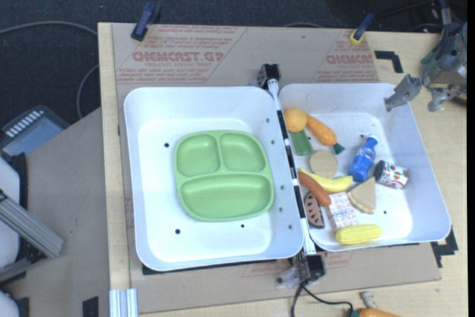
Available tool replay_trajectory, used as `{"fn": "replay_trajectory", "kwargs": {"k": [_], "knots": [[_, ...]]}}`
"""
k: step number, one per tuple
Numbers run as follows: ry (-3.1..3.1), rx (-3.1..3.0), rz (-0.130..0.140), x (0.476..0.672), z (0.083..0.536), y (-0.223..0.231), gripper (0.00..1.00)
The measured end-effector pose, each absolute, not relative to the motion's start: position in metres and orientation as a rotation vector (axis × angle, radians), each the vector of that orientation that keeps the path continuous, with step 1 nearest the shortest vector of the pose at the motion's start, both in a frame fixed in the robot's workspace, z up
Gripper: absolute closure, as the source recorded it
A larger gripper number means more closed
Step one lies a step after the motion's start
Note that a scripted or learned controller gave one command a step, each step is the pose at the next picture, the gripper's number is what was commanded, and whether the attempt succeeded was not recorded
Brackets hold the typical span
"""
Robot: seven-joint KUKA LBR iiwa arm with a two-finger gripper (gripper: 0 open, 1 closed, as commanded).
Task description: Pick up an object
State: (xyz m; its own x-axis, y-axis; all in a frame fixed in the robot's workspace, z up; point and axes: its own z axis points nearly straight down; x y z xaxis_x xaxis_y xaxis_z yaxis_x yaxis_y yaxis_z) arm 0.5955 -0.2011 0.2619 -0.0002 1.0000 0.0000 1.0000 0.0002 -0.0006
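Nearest us, low in the right white bin [430,193], lies a yellow plastic corn cob [358,234], near the bin's bottom wall. The grey two-finger gripper [404,91] hangs at the upper right of the frame, over the bin's top right corner. From this angle we cannot tell how wide it stands, and nothing shows in its hold.

Moving outward from it, the closest pieces are a blue plastic bottle [364,158] and a small red-and-white can [392,175], set just beside each other in the right-centre of the bin. Further left come an orange toy carrot [321,130] and a round orange fruit [295,119]. Below those, a yellow banana [330,182] and a tan bread slice [363,197] lie crowded together. The left white bin [141,159] holds a green divided plastic plate [223,174].

We judge the pick not yet begun. To do it well, we would choose a piece with free space on two sides. The can has bare floor to its right and below, and the corn cob is also fairly clear. We would come straight down, span the narrow width, and avoid the packed cluster around the banana.
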Motion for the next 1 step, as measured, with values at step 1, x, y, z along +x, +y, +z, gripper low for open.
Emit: {"fn": "replay_trajectory", "kwargs": {"k": [1], "knots": [[-2.220,-2.219,0.001,0.6014,0.1536,-0.1639,0.00]]}}
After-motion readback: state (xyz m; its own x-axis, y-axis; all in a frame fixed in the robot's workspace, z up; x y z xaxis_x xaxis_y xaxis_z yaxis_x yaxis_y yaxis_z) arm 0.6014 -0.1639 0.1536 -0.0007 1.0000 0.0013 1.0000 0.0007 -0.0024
